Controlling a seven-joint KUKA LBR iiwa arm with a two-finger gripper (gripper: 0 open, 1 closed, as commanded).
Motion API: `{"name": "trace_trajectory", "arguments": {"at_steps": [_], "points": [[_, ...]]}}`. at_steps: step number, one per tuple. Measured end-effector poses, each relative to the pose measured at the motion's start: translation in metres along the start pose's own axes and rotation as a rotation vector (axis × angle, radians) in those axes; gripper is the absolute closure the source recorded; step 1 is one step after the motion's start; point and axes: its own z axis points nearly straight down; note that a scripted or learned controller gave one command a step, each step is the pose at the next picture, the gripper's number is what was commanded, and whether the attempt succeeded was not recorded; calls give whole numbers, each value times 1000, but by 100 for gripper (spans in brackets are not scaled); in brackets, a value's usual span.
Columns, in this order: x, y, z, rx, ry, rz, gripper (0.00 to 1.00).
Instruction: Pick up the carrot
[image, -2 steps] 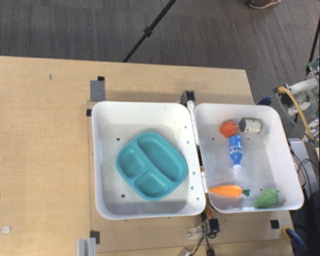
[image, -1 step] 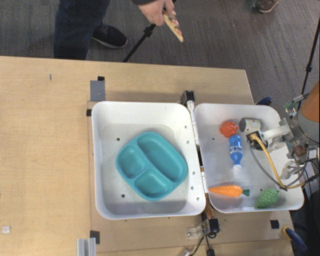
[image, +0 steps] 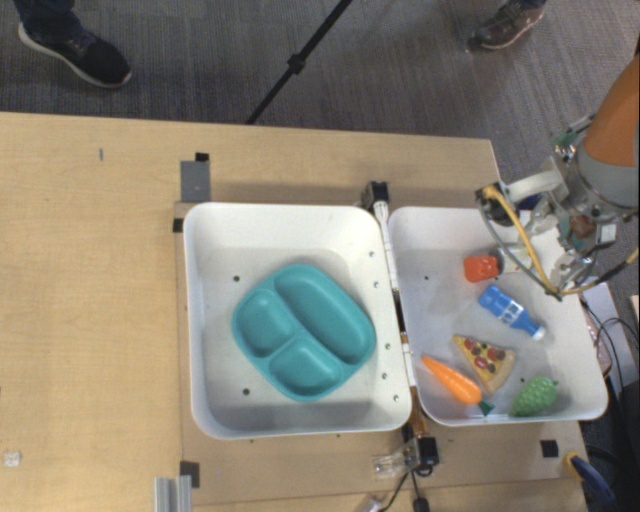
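While my arm (image: 610, 140) hangs over the upper right corner of the frame, my claw (image: 578, 262) sits above the right bin's (image: 440, 245) far edge, and I cannot tell how it is set. The carrot (image: 451, 379) lies near the bottom of that bin, just beside a pizza slice (image: 487, 359). A blue bottle (image: 510, 311), an orange piece (image: 482, 267) and a green lump (image: 534, 396) share it. The left bin (image: 215, 300) holds a teal divided plate (image: 303, 329).

Carrot (image: 450, 379) in right bin (image: 575, 408), beside pizza slice (image: 486, 358).
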Motion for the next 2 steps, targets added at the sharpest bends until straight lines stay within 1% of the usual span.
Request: {"name": "trace_trajectory", "arguments": {"at_steps": [1,2], "points": [[72,-65,77,3,-6,-16,0],[-65,-90,20,2,-2,-80,0]]}}
